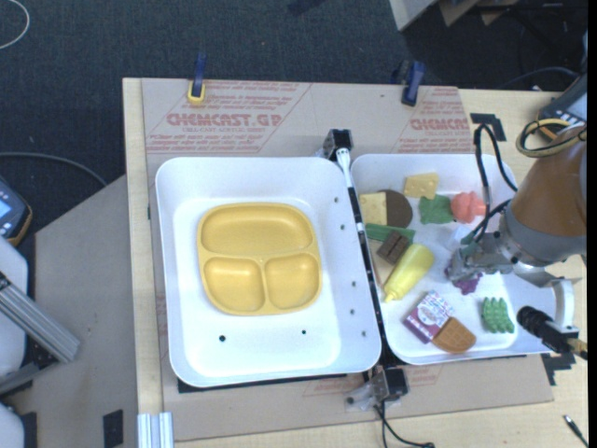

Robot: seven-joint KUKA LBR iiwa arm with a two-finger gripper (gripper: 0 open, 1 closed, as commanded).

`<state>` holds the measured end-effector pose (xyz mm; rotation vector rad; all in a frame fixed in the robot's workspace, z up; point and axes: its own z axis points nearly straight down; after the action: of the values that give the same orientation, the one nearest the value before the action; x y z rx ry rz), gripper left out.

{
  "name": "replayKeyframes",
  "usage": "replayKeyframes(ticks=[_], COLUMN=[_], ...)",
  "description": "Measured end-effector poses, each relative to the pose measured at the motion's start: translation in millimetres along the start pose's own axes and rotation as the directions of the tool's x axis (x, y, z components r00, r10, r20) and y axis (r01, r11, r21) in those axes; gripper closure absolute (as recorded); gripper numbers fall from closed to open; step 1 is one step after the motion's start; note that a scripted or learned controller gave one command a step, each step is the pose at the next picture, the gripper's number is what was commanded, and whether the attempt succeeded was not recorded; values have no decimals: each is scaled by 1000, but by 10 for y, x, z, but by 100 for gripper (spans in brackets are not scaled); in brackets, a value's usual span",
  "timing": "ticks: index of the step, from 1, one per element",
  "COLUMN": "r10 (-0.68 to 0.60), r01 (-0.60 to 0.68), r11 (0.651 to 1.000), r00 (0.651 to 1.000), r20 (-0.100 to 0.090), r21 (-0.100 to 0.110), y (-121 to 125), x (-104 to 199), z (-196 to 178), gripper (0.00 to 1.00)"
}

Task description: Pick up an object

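A jumble of toy food fills the right bin [403,168]: a yellow squeeze bottle [408,272] lying tilted near its left wall, a green block [435,210] beside an orange-red piece [467,205] at the top. A purple-and-white packet [428,314] touches a brown wedge [454,335] near the front rim, with a green ridged piece [496,315] just to their right.

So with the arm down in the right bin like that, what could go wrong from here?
1. The tool sits low among closely packed toys; near a purple piece, it may close on nothing or nudge that piece aside.
2. The yellow bottle and green block lie close by, so a sideways move could knock them.
3. The black cable loops over the right bin beside the arm and could snag.
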<state>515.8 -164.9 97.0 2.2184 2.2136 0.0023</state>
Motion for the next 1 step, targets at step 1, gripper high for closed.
replayKeyframes(ticks=[1], r10=[-3], r01=[3], r11=[1000], r00=[1000], r20=[-2], r21=[0], y=[-63], x=[17], z=[-470], gripper=[100])
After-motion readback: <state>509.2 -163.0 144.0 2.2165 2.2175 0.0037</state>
